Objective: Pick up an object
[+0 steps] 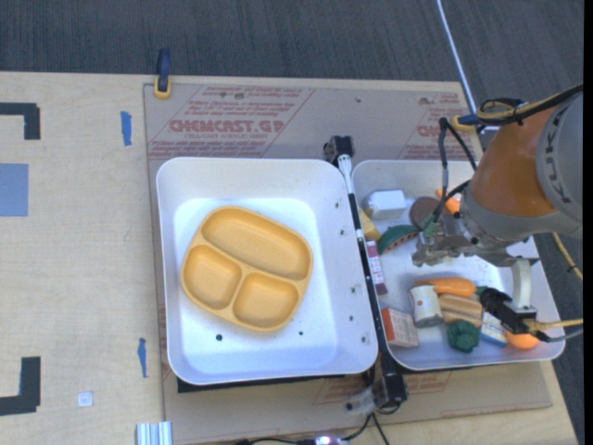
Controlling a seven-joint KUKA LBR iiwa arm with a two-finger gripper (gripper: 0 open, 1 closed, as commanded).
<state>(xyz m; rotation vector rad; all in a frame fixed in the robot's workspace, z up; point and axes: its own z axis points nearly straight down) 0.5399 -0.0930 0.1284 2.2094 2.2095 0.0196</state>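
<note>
Left bin (176, 248): yellow divided plate (246, 267). Right bin (548, 352): white block (386, 200), green item (463, 336), white cylinder (424, 304), orange pieces (455, 287), more clutter. Gripper (443, 246) low over right bin's middle; finger state cannot tell.

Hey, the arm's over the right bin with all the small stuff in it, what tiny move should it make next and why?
Probably a short straight descent. The gripper hangs over the right white bin, above bare floor beside the green-and-red toy, with nothing visibly between it and the floor. The orange carrot-shaped toy lies just below in the view, another possible target.
</note>
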